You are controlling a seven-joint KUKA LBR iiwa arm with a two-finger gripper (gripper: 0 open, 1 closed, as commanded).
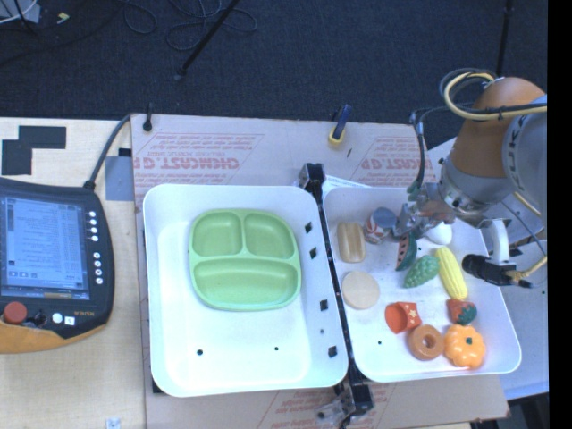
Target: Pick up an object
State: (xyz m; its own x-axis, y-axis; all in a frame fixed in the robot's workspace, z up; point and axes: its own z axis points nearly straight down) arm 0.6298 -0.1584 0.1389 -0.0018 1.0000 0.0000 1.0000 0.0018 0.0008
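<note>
Item: toy foods, right bin (pixel 505 351), including watermelon slice (pixel 407 250) and corn (pixel 451 273). Pincer (pixel 418 220): low over the slice and neighbouring can (pixel 380 225); opening indiscernible. Step: approach, apparently. Next: settle on one piece, close, lift clear.

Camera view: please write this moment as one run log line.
gripper: low in right bin, among toy food | grasp: unclear | green plate: left bin

The arm (pixel 497 141) hides the right bin's (pixel 500 365) far corner; its gripper (pixel 418 220) blurs into the toys beneath, fingers indistinct; the pendant (pixel 49 257) is cut by the left edge, its screen unreadable.
</note>
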